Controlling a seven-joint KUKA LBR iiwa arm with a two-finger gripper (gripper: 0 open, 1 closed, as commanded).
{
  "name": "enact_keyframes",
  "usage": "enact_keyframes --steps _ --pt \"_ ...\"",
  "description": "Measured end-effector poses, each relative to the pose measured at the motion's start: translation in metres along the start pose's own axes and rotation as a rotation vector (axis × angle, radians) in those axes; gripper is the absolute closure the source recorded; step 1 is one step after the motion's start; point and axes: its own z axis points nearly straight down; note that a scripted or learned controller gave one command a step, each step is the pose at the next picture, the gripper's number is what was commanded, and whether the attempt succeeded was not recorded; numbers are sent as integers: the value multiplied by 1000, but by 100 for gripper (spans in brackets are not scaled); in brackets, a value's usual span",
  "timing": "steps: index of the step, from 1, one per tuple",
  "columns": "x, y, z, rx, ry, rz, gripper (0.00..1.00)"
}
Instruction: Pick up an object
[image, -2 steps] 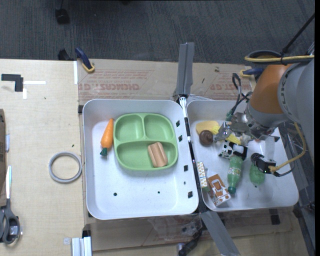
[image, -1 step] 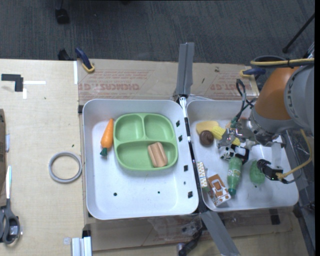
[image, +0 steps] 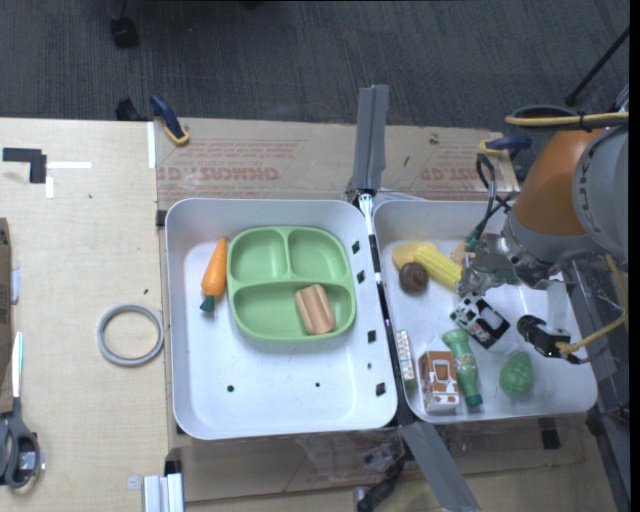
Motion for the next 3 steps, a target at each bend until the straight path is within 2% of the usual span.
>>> enact_keyframes --steps 1,2,3 --pt "0 0 0 0 0 0 0" --pt "21 62 9 0 -1 112 0" --pt "21 62 0 0 -3 109 100"
